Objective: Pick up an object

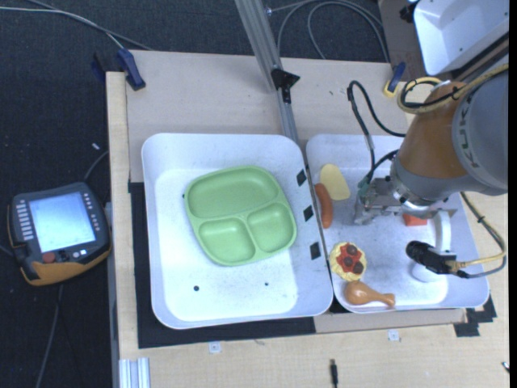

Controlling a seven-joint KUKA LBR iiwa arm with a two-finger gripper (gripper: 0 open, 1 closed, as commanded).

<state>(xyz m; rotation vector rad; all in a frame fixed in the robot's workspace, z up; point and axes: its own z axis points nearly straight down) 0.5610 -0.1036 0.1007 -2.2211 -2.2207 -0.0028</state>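
Yellow plastic frames a small control screen (56,233) that lies on the dark floor at the far left, probably put there within reach of the operator. On the bench, the left bin (161,168) carries a green divided plate (241,215), which lies flat and a little turned, alone in its bin. Just past the wall between the bins, in the right bin (452,297), several toy foods lie along the left side: a red sausage (325,204) against the wall, a pale yellow piece (334,181) touching it above, a small round pizza (348,259) lower down, and a brown drumstick (370,296) in the front corner. I think they were scattered loosely so that the arm has a choice of things to take. The gripper (373,204) hangs low over the bin floor, near the sausage and the yellow piece but apart from both; nothing is seen between its parts, and I cannot tell whether the jaws are apart or together. My judgement is that the pick is not yet made, and the sausage seems the nearest candidate.
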